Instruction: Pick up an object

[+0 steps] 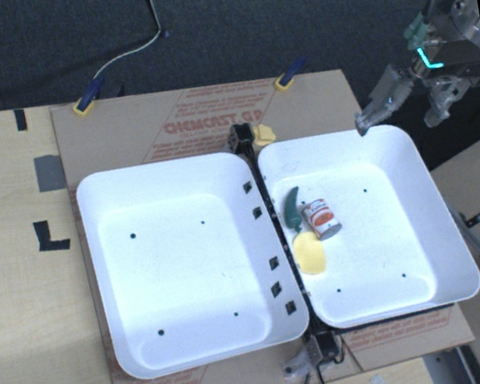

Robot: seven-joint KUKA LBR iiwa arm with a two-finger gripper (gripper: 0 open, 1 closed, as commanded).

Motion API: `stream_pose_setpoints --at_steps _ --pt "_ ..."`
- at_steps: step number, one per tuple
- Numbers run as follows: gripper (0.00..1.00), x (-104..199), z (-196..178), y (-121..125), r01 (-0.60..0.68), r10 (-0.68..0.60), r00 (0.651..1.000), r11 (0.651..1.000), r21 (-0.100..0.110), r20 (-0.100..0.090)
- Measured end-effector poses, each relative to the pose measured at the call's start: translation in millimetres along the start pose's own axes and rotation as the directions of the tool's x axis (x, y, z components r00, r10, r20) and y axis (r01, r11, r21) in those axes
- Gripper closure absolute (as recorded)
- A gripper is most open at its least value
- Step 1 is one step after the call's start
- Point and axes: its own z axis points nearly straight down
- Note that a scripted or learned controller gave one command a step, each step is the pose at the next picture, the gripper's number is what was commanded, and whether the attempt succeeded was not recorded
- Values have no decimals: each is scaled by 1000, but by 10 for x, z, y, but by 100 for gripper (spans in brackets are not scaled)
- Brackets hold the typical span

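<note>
Jaws [411, 105] spread open, gripping nothing, past right bin's [421, 293] far-right corner; can [322, 217], yellow [310, 253] and green [292, 207] pieces at its left.

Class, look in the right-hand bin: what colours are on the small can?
The can is red and white, seen in the camera view, above the yellow object.

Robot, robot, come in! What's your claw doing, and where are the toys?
Gripper open, holding nothing, above right bin's far corner. Small can, yellow piece, green item clustered by divider. Nothing blocking.
</note>
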Motion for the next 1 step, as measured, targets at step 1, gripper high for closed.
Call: stream_pose_setpoints --at_steps 1 --pt "100 2 -103 4 1 -1 1000 1000 -1 1"
